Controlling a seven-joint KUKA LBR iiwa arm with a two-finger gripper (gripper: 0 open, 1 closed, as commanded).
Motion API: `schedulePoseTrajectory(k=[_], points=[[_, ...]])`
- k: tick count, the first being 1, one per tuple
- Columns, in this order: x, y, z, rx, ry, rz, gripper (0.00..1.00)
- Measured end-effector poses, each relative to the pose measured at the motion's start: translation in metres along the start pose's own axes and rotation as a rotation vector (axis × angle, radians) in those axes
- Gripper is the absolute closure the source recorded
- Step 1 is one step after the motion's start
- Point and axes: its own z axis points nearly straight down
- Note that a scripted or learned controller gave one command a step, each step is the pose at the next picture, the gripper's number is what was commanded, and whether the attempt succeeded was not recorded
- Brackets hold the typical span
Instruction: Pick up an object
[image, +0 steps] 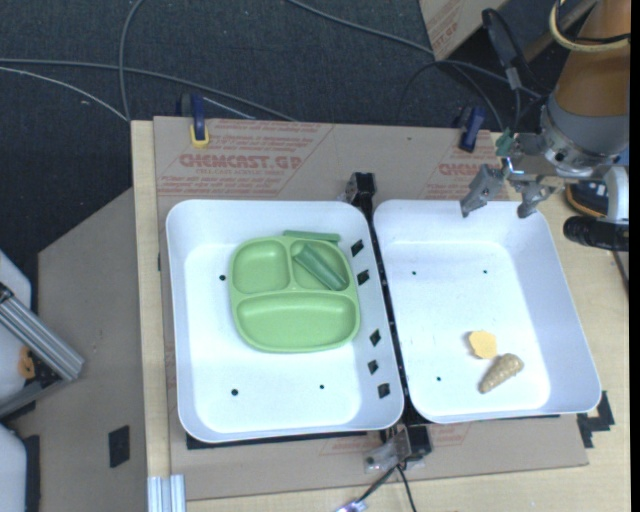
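Near the right bin's front corner: yellow piece touching tan cone, both loose, easy pickings. Well behind them, over the bin's back rim, gripper spread open, holding nothing, likely poised for descent.

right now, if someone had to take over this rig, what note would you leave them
Gripper: open, holding nothing, hanging over the far edge of the right bin.
Right bin: a yellow piece and a tan cone-shaped object lie close together near its front.
Left bin: a green divided plate with a green pod-shaped item in its upper right compartment.
Done: nothing picked yet.
Left: choose an object, descend, close, lift. The right bin pair looks nearest.
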Motion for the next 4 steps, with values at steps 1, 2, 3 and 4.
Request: schedulePoseTrajectory(k=[1, 2, 3, 4], points=[[0.000, 0.002, -0.008, -0.014, -0.002, -0.002, 0.00], [-0.009, 0.001, 0.048, -0.008, -0.001, -0.001, 0.00], [-0.010, 0.002, 0.090, -0.008, -0.001, -0.002, 0.00], [-0.006, 0.007, 0.133, -0.010, -0.001, -0.004, 0.00]])
